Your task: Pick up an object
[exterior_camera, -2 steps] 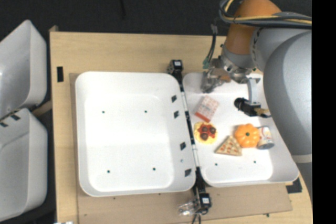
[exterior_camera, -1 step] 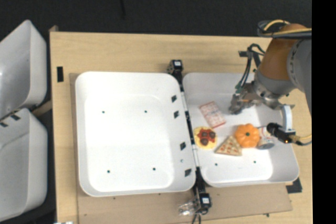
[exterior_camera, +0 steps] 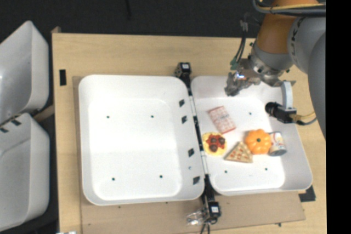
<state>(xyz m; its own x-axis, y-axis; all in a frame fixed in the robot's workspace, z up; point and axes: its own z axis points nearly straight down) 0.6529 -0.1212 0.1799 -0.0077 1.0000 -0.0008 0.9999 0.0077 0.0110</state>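
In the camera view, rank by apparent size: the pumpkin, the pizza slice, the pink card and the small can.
1. pink card and pumpkin, too alike to rank
2. pizza slice
3. small can

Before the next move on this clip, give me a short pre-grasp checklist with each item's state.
1. Objects within the right bin: ok; pink card, orange pumpkin, pizza slice, yellow tart with berries and small can all lie inside.
2. Gripper over that bin: ok, at its far edge.
3. Gripper above a target: not ok; it sits beyond the card, nothing under it.
4. Nothing carried: ok, no object at the gripper.
5. Target isolated: the card lies apart, ok; pumpkin, pizza slice and can crowd together, not ok.
6. Jaws state: cannot tell.
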